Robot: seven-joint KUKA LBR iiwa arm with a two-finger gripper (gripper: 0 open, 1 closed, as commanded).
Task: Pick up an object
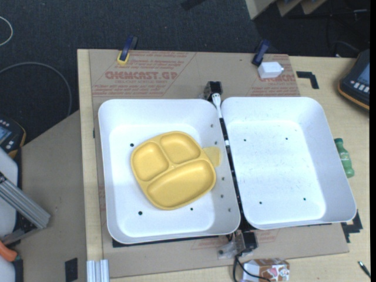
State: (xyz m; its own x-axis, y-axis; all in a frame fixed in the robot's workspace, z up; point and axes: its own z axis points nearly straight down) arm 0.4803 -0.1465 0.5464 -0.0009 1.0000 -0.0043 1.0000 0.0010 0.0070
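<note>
Yellow three-compartment plate [173, 169] flat in left bin [117, 216], long axis diagonal, upper-left to lower-right; gripper state: cannot tell.

Printed in faded red on the brown board [176, 69] under the bins, toward twelve o'clock of the left bin [111, 157]: "CHEMCAST GP", with smaller lines beneath too faint to read, and a second mark toward one o'clock, illegible.

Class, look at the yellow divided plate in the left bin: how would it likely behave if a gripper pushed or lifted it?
The yellow plate looks like moulded plastic, so probably stiff and light. Lying flat in the left bin, it would likely slide, not roll. Its smooth, glossy rim may slip.
</note>
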